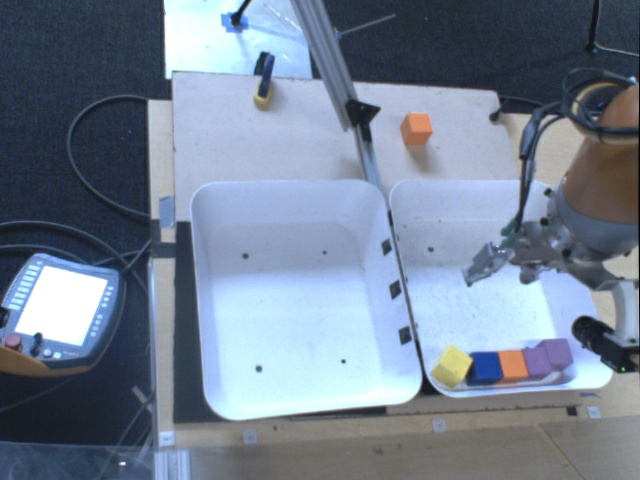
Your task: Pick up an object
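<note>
Single fixed camera: mounted above the bench [300,138], looking down at a slant, set back far enough to take in both white bins [230,218], surrounding dark floor [80,48], and arm [600,188] entering from right.

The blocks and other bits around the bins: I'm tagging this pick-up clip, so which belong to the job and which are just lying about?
Job:
yellow block
blue block
orange block in the bin
purple block
right bin
gripper

Lying about:
orange cube on the board
clamp
teach pendant
left bin
</note>
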Robot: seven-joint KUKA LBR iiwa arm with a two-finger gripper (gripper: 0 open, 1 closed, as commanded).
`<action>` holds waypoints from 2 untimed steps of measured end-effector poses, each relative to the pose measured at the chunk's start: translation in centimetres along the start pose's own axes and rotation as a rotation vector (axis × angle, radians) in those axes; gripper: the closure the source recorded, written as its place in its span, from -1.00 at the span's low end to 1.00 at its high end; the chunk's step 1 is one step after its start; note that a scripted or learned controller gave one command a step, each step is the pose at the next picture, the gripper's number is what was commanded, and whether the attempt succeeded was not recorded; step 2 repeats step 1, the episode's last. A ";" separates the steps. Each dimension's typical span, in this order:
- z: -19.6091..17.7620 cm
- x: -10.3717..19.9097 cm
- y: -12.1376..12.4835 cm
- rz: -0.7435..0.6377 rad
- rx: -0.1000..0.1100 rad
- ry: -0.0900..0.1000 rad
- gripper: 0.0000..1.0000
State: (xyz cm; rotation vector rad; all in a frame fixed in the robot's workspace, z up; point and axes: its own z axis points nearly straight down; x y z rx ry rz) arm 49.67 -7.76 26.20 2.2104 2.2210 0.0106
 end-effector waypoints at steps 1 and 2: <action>-1.4 -4.1 -0.6 0.007 0.007 -0.001 -1.00; -1.4 -4.1 -0.6 0.007 0.007 -0.001 -1.00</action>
